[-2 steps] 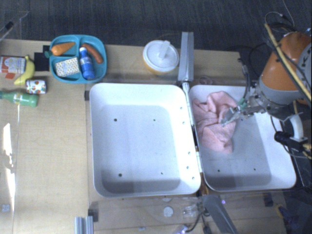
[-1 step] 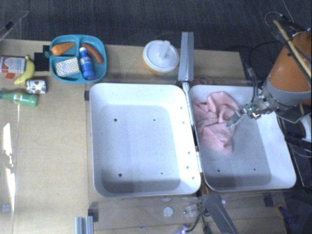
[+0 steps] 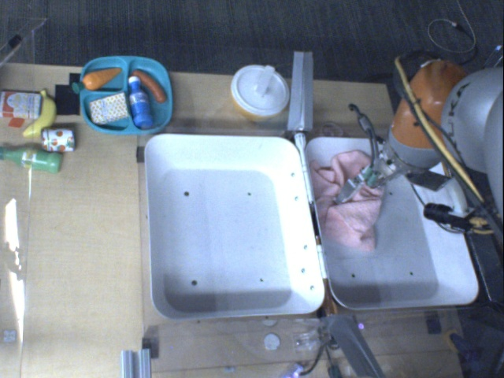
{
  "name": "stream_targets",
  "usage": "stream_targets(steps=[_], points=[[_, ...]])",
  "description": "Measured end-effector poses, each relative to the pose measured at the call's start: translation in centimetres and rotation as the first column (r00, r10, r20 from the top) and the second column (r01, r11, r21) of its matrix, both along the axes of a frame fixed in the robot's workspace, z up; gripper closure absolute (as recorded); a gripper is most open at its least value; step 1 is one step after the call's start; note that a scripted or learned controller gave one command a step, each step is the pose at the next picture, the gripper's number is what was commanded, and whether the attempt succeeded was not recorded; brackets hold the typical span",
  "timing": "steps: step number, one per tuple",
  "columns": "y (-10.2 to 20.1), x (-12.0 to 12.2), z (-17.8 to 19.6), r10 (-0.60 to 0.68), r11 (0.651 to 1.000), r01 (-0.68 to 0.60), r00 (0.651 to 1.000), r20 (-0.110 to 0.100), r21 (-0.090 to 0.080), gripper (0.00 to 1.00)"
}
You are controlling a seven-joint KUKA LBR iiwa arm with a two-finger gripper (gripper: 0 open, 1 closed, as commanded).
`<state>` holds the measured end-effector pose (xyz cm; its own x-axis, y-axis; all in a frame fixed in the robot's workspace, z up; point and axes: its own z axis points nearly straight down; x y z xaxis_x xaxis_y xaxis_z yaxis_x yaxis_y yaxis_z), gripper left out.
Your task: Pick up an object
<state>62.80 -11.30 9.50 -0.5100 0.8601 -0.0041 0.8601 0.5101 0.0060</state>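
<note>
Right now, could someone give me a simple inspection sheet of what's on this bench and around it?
Surface: wooden bench bearing a left white bin and a right white bin, side by side.
Job's things: pink cloth, crumpled in the right bin's left half.
Clutter: blue divided tray of toy food, lidded white cup, banana, small can, green bottle, all outside the bins.
End effector: low over the pink cloth; finger state unclear.
Cables: yellow and black hoses along the arm; thin wire on the floor.
Surroundings: dark carpet.
</note>
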Motion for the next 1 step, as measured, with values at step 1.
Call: stream_targets(steps=[1], points=[[0.15,0.17,1.11,0.001,1.0,-0.001,1.0,0.005,0.0,1.0]])
